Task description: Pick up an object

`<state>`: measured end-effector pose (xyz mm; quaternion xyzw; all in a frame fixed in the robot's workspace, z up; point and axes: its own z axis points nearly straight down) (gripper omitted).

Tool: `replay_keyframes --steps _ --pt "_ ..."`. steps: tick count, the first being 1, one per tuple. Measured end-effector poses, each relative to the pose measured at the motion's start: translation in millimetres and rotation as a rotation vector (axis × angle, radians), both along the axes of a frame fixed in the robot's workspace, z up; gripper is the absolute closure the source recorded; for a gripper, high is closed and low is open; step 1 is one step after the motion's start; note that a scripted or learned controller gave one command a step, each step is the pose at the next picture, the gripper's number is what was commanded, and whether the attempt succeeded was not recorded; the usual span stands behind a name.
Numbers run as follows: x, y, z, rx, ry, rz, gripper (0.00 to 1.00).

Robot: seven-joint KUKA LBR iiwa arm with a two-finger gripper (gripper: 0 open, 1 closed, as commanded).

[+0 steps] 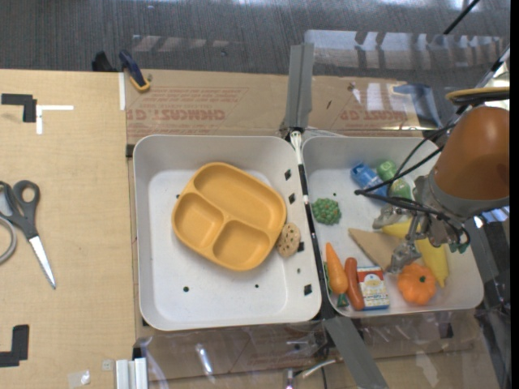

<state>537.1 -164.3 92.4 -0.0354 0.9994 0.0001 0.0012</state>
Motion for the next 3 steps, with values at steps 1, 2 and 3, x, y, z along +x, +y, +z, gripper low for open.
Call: replay_keyframes --steps 1,2,3 --pt "-50.1 -22.8 -0.1 0.000 0.000 -0.044 0.00" --pt "50.2 -2.3 1.3 0.000 -0.004 -0.218 0.00" --pt "65.7 56.1 0.5 0.000 -0.003 -0.493 0.00"
